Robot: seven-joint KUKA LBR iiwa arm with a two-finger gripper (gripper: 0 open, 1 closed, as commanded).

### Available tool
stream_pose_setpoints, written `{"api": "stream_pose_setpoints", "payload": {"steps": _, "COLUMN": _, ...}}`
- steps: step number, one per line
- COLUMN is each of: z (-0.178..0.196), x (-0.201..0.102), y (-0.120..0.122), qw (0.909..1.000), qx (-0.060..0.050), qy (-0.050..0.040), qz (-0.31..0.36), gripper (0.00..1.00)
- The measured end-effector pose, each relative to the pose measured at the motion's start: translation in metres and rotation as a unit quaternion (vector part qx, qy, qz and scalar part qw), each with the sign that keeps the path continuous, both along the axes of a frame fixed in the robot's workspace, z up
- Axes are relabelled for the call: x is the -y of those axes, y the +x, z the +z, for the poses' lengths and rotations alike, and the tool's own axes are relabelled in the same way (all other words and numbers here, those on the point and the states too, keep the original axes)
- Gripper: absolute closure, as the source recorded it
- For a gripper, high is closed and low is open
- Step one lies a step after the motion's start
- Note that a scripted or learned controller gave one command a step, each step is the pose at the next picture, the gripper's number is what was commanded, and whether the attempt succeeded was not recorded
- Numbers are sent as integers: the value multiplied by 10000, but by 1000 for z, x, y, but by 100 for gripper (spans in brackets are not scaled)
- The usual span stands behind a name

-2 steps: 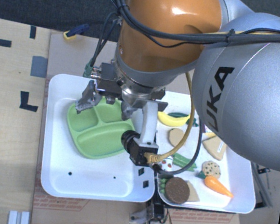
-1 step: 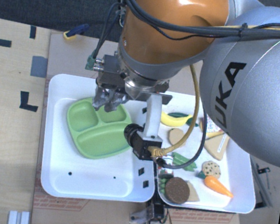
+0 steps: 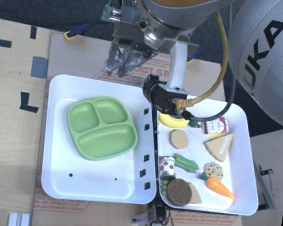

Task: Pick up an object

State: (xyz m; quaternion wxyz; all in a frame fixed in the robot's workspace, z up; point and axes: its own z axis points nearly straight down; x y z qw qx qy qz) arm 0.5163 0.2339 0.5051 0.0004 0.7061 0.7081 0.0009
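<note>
Objects for picking lay in the right bin [image 3: 243, 174]: a banana [image 3: 173, 121] at the back near the divider, a round biscuit [image 3: 179, 139] just in front of it, a cheese wedge [image 3: 219, 146] and a red packet [image 3: 215, 126] toward the far side, and a carrot [image 3: 220, 188], a green pod [image 3: 185, 163], a small can [image 3: 167, 167] and a chocolate cookie [image 3: 179, 192] nearer the front. The left bin [image 3: 57, 123] held a green divided plate [image 3: 102, 128].

The gripper [image 3: 121, 65] hung over the cardboard [image 3: 86, 58] behind the left bin's back rim, well apart from all the food pieces. Whether it was spread or pressed together could not be told from this angle, and it carried nothing that could be seen.

By my reading, this was the approach step, with no grasp made yet. The next move called for choosing a target and travelling over it, then descending squarely. The plate was nearest but broad and flat, likely awkward to pinch except at its rim. The biscuit and cheese wedge sat with free space around them and looked the easier choices, while the can, pod and cookie were crowded together
</note>
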Motion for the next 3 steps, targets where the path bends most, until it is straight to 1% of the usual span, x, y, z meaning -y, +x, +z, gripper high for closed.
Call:
{"api": "stream_pose_setpoints", "payload": {"steps": 1, "z": 31, "x": 1, "y": 44, "qw": 10000, "qx": 3, "qy": -5, "qz": -13, "gripper": 100}}
{"api": "stream_pose_setpoints", "payload": {"steps": 2, "z": 39, "x": 0, "y": 43, "qw": 10000, "qx": -17, "qy": -17, "qz": 1, "gripper": 100}}
{"api": "stream_pose_setpoints", "payload": {"steps": 3, "z": 39, "x": 0, "y": 43, "qw": 10000, "qx": -21, "qy": -16, "qz": 0, "gripper": 0}}
